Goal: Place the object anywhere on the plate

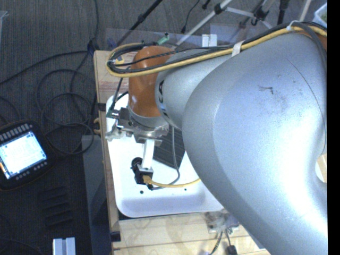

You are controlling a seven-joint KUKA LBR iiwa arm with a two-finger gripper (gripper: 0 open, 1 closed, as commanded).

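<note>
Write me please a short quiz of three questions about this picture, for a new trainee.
1. True or false: the big grey robot arm hides part of the shallow white plastic bin.
2. What colour is the band above the wrist?
3. The lit handheld screen lies: A) in the bin; B) on the dark carpet floor, left of the wooden bench; C) on the arm.
Key: 1 true; 2 orange; 3 B.
</note>
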